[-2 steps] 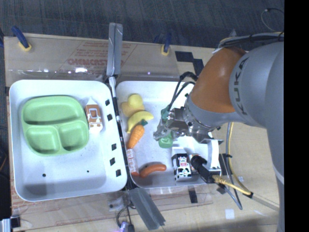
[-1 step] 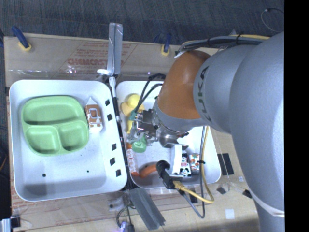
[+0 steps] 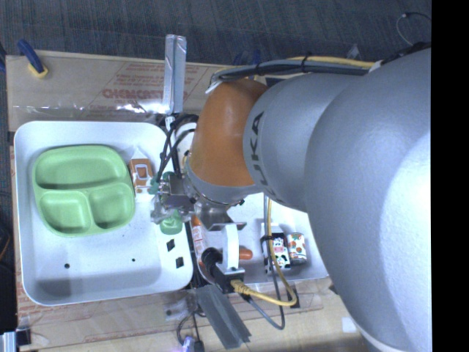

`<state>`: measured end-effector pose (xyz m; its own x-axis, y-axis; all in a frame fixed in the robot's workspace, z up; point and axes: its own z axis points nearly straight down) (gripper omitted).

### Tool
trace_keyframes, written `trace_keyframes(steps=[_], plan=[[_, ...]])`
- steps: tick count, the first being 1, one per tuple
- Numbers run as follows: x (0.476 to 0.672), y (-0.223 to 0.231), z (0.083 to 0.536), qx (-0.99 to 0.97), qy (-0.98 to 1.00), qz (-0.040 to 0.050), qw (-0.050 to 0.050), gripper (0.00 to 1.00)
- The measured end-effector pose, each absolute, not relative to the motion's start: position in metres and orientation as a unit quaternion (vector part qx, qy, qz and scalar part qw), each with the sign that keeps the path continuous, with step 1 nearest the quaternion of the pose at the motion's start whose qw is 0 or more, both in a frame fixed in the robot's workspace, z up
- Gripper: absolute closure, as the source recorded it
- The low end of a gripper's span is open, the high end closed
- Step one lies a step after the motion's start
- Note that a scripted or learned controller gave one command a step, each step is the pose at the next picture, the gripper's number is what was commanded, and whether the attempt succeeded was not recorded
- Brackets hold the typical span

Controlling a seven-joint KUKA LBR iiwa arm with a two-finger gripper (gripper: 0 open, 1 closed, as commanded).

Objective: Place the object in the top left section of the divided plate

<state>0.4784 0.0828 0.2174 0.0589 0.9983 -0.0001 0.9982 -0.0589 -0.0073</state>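
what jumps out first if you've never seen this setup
The huge grey arm with its orange band fills the right half, leaning over the seam between the two bins. Next comes the green divided plate in the left bin. A small printed carton sits in the right bin beneath the arm.

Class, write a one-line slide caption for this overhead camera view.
KUKA arm reaches over two white bins; a green divided plate lies in the left bin.

arm [image 3: 330, 145]: reaches in from right, bent low | orange band [image 3: 220, 134]: above wrist
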Motion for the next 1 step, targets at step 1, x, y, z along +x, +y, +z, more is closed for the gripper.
trace_keyframes(steps=[1], plan=[[0.5532,0.1269,0.2014,-0.685,-0.729,0.0020,0.001,1.00]])
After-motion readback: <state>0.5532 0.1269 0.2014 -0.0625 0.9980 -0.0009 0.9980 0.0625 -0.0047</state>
